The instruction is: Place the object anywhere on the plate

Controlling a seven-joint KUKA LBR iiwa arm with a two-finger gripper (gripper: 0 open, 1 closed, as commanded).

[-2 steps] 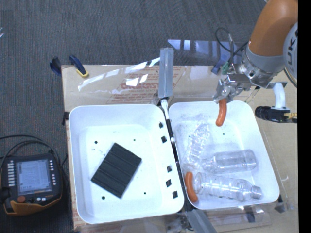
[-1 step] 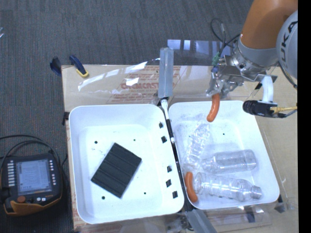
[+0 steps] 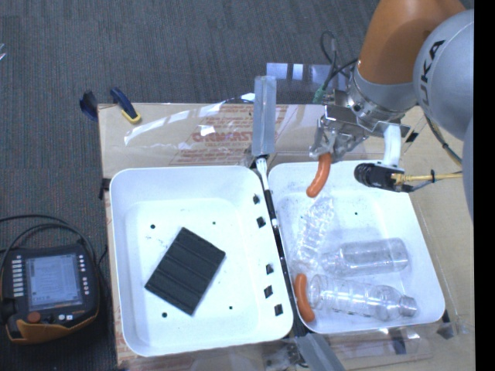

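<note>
A dark ridged square plate (image 3: 186, 270) lies tilted in the left bin (image 3: 131, 192). My gripper (image 3: 328, 151) hangs above the far part of the right bin (image 3: 421, 230). It is shut on the top end of an orange hot dog (image 3: 318, 176), which dangles down from the fingers over the bin floor. A second orange hot dog (image 3: 304, 297) lies at the near left corner of the right bin, beside the bottles.
Three clear plastic bottles (image 3: 365, 256) lie in the right bin, one (image 3: 313, 224) slanted in the middle, one (image 3: 362, 297) along the near side. A black cylinder (image 3: 376, 175) juts from the wrist. A teach pendant (image 3: 50, 288) sits left of the bench. A blue clamp (image 3: 124, 104) holds the far left corner.
</note>
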